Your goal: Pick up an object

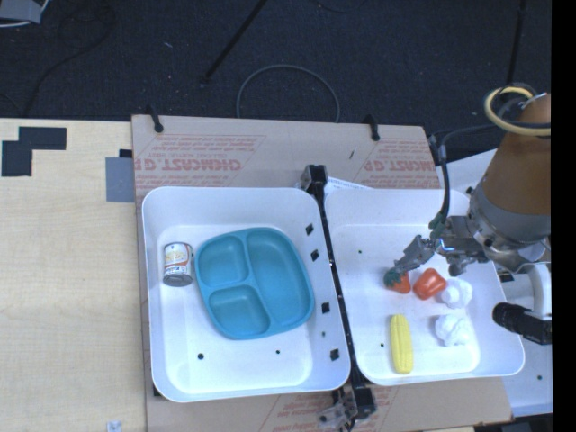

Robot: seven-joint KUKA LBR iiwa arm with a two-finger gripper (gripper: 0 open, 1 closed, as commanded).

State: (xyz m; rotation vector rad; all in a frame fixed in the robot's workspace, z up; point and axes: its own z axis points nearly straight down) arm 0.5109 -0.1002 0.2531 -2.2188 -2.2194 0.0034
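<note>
the gripper (407, 265) hangs low over the right bin (378, 241), its tip right at the orange toy pepper (429, 283) and a small green-and-red piece (397, 283); i cannot tell how its fingers stand, and nothing shows between them. it looks lined up for a pick from this cluster. the pepper lies tipped on its side, long axis slanting up-right. just beside it sit two white crumpled lumps (453, 313). nearer the front edge lies a yellow corn cob (401, 343), long axis running front to back. the left bin (171, 214) holds a blue divided tray (253, 282) and a small can (177, 264), upright.
</note>
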